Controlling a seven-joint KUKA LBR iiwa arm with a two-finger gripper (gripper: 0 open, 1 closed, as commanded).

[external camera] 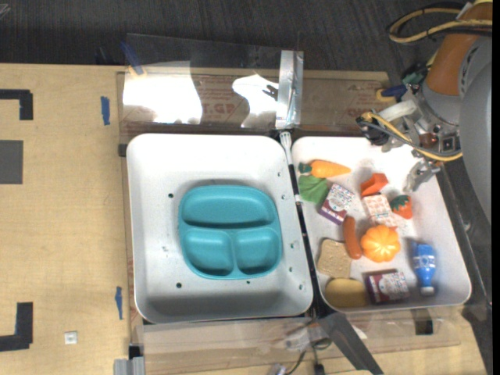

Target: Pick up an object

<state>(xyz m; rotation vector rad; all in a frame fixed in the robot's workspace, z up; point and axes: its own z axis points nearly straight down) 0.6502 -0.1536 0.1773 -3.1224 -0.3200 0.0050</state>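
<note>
The right bin holds several toy foods: a carrot with a green leaf, a purple and white packet, a red piece, a small white box, a red tomato, a sausage, an orange, a bread slice, a blue bottle, a dark red can and a tan potato. My gripper hangs over the bin's upper right part, just above and right of the tomato. Nothing is seen in it.
The left bin holds a teal divided plate. A clear plastic sheet lies behind the bins. Yellow cables loop by the arm at the upper right. A tan board lies to the left.
</note>
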